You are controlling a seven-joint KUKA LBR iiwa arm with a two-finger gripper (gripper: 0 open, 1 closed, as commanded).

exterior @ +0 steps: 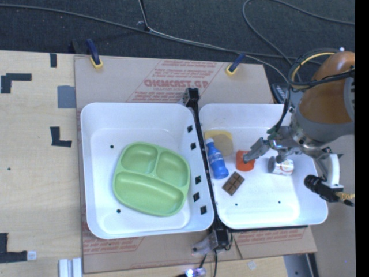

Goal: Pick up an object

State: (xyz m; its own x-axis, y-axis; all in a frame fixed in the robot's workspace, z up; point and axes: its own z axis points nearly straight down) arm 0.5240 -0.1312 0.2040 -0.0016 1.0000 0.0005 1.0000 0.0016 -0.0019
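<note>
The jaws hang low over the right-hand bin (271,205), beside an orange object (247,163); we cannot tell whether they are spread. We judge nothing lifted yet; the grasp remains.

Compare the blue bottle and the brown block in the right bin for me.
The blue bottle is long and rounded; the brown block is flat, squarish and smaller. The bottle lies beside the divider; the block sits nearer the middle, turned diagonally. Both rest in the right bin.

dark carpet (230,33) crossed by black cables (271,4); pale wooden bench (34,172) with black tape marks (57,136) and cardboard sheet (173,79).
</note>
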